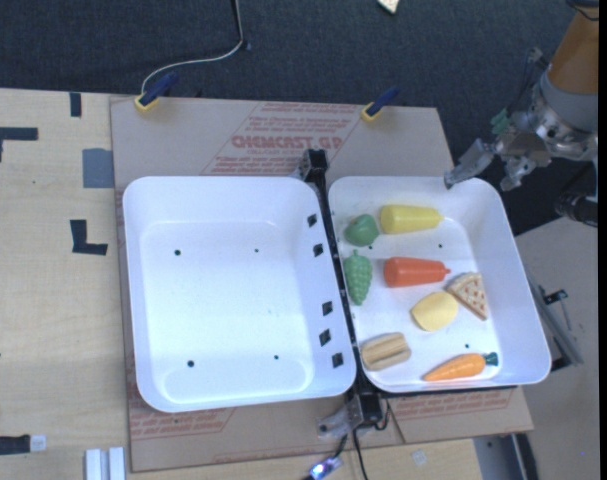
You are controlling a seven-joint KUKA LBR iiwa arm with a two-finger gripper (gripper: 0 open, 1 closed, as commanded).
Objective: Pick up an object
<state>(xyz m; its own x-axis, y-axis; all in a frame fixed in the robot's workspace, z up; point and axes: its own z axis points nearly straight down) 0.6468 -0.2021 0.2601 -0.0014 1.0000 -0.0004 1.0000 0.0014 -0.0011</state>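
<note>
Seven toy foods lie in the right bin [513,258]: yellow corn [410,218], red pepper [415,271], two green vegetables [359,253], yellow lemon [434,311], pizza wedge [470,295], bread roll [384,350] and carrot [457,367]. The left bin [143,268] offers open floor. The gripper [488,163] hovers outside the right bin's upper corner, jaws spread, holding nothing.

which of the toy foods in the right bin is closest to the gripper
The yellow corn cob, lying along the right bin's far side, just below-left of the gripper. The other toys lie farther down the bin.
</note>
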